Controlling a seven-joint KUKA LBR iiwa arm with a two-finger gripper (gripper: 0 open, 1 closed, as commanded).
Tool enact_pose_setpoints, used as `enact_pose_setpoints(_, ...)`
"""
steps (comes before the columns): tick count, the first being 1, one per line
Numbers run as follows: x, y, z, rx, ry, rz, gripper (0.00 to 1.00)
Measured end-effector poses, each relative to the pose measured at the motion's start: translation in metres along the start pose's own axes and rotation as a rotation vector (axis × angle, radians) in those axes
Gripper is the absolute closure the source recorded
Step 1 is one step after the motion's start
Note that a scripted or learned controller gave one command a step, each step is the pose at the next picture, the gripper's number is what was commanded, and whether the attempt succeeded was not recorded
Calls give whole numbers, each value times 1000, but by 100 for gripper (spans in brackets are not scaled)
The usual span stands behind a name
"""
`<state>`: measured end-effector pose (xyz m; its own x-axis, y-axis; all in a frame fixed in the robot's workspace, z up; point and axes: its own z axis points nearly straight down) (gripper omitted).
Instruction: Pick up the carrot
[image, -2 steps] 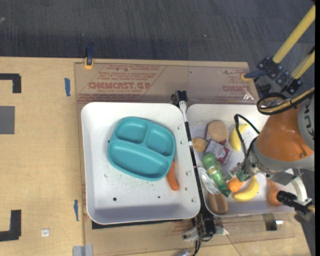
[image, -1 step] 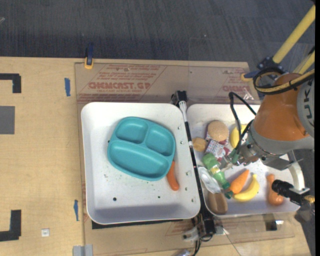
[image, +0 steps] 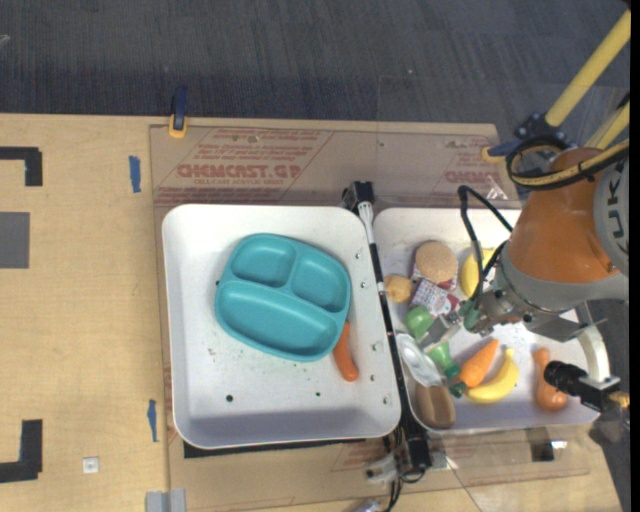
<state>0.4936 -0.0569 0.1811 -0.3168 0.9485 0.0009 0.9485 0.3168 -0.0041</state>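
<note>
An orange carrot (image: 480, 361) with a green top lies tilted in the right bin (image: 590, 350), its tip pointing up and to the right. It rests against a yellow banana (image: 503, 381). My gripper (image: 468, 317) hangs low over the middle of that bin, just above and left of the carrot's tip. The grey wrist and the orange band (image: 558, 238) cover the bin's right part. A second slim orange piece (image: 345, 356) lies in the left bin (image: 200, 300), against the lower right edge of the teal divided plate (image: 283, 295).
Crowded around the gripper in the right bin are a tan round bread (image: 435, 261), a yellow fruit (image: 469, 272), a green pepper (image: 418, 321), a small yellow-brown piece (image: 399, 290), a brown piece (image: 434, 404) and an orange item (image: 550, 388). A black divider rail (image: 375, 270) separates the bins.
</note>
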Motion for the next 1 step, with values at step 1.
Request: enact_pose_setpoints(1, -54, -29, 86, -4, -1, -266, 0)
